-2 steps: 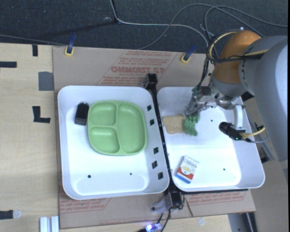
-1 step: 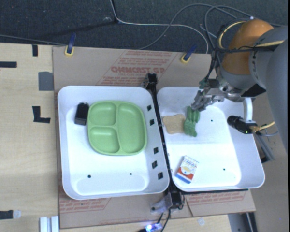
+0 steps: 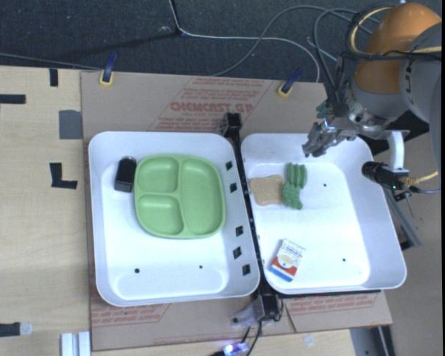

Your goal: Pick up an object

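In the right bin lie a tan slice of bread, a green leafy toy vegetable next to it, and a small white, orange and blue carton near the front. My gripper hangs over the right bin's back edge, up and to the right of the green vegetable, apart from it. Nothing shows between its fingers. In the left bin rest a green divided plate and a small black block.
A black divider runs between the two bins. Cables trail across the dark back area. Blue and yellow clamps hold the cardboard sheet under the bins. The arm's orange band fills the upper right.
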Motion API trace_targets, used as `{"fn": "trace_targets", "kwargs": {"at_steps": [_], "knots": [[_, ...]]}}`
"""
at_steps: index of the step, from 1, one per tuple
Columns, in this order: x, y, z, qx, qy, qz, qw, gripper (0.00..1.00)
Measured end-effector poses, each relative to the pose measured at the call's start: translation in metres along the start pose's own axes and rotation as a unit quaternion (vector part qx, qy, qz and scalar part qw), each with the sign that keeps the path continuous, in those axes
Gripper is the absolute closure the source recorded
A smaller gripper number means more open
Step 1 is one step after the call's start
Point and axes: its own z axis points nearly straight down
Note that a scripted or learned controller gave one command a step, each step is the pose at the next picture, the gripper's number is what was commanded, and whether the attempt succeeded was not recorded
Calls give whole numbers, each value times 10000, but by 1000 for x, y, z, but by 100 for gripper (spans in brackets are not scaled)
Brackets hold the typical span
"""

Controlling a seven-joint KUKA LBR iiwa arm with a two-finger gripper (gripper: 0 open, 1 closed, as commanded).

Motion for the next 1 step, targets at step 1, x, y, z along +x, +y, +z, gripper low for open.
{"fn": "trace_targets", "kwargs": {"at_steps": [1], "knots": [[7,-7,-54,4,0,1,10000,100]]}}
